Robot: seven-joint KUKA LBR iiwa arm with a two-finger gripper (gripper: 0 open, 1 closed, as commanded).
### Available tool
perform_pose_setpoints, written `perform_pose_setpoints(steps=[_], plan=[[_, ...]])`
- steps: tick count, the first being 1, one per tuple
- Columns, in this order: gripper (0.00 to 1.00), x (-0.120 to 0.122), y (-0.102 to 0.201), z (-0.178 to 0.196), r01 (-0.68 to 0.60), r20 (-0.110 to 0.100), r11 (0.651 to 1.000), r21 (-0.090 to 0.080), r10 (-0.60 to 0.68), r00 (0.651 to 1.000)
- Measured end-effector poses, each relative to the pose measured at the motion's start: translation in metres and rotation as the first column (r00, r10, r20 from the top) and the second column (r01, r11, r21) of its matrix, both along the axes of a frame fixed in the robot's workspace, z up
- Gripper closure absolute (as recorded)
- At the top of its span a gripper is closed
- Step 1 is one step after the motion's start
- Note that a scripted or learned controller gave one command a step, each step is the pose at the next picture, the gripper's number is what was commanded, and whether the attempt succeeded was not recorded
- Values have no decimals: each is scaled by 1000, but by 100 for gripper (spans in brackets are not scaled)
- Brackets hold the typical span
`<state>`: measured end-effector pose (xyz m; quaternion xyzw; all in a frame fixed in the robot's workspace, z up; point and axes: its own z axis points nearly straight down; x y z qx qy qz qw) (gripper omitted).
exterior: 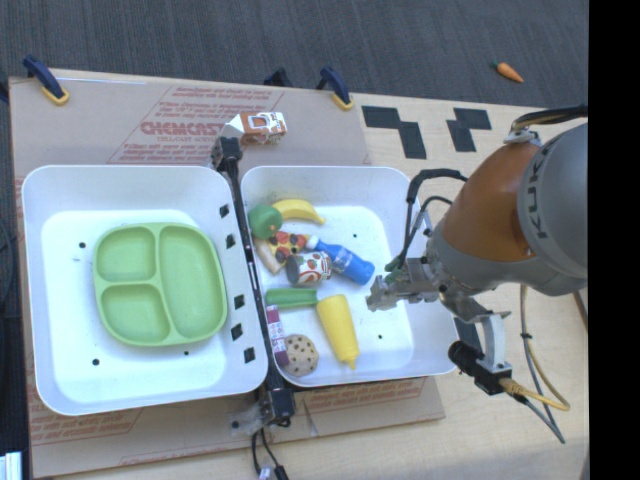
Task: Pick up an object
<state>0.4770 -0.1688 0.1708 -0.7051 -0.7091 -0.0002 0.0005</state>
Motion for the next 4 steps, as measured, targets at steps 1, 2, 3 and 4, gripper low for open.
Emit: perform_pose_setpoints(steps=[1, 2, 3, 4], plan=[[100, -1, -18, -4, 1, 0, 1000, -1, -1, 1000], [100, 0, -43, 101, -1, 2, 1000, -2, 1, 1000], [100, 0, 10, 74, -1, -1, 1000, 0, 1, 1000], [100, 80, -33, 85, -1, 1, 1000, -2, 1, 1000]])
